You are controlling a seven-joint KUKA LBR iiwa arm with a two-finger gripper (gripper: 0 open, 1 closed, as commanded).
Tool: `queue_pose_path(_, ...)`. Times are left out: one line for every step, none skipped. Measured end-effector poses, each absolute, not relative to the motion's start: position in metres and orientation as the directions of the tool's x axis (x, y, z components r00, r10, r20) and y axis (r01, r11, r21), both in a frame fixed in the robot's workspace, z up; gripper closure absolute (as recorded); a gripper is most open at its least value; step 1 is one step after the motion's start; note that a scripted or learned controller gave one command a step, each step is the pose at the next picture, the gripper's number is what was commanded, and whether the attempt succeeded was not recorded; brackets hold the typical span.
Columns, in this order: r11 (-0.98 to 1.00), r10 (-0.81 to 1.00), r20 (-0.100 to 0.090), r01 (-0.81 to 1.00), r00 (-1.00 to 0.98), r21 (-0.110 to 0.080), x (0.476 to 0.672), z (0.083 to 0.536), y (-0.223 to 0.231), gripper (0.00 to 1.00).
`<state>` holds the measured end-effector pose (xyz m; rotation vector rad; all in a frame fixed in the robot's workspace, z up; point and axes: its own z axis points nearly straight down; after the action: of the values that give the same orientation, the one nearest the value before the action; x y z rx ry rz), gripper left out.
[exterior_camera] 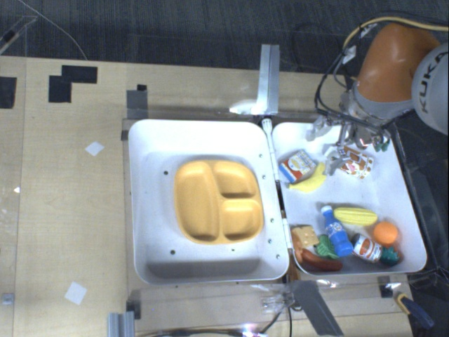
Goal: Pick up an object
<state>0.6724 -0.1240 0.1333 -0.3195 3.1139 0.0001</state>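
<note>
While the arm leans in from the right, near to far:
Near corner, right bin: a heap packed tight — a sandwich-like toy point(304, 237), a red sausage point(320, 262), a green piece point(325, 247), a blue bottle point(337, 233) standing tilted among them
Near right of heap: a small red-and-white can point(365, 247) lying on its side, an orange ball point(385, 233) just beside it, a dark green bit point(391, 257) at the bin wall
Just beyond: a corn cob point(356, 216) lying crosswise, touching the bottle's top
Left bin: white bin point(151, 188) carrying a yellow divided tray point(217, 200) with three compartments, sitting about mid-bin
Middle of right bin: a banana point(311, 181) curved against a red-and-white packet point(297, 164), close to the dividing wall
Far part of right bin: a red-and-white snack pouch point(356, 163) directly under the gripper
Gripper: gripper point(342, 148) low over the pouch, fingers too tangled with the pouch's pattern to read, so wide or narrow cannot be told, and no grasp can be confirmed
Arm: orange band point(389, 62) above the wrist, cables looping around it
Right bin wall: white rim point(410, 202) along the right side
</note>
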Motion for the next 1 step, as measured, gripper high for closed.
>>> queue_pose_path(0.949,-0.315,-0.007,-0.315,-0.949,-0.003,0.6707,0.099,-0.1814,0.0)
